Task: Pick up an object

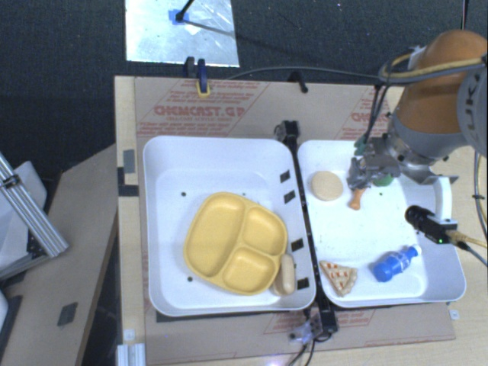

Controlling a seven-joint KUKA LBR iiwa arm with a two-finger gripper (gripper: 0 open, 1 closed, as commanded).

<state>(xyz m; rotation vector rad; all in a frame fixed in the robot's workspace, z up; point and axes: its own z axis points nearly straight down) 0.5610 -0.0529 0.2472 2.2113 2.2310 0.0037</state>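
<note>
In the right bin [435, 280], my gripper [364, 177] hangs low over the far middle. A small orange piece [356, 199] sticks out just below it, and a bit of green [383, 180] shows beside it; I cannot see whether either is gripped. A round tan cookie [328, 185] lies just left of the gripper. A blue bottle [394, 263] and a pizza slice [339, 277] lie near the bin's front edge.
The left bin [164, 204] holds a yellow compartment tray [236, 242] with a pale bread roll [286, 274] at its right front corner. A black divider [301, 204] runs between the bins. Bare white floor lies between the cookie and the pizza slice.
</note>
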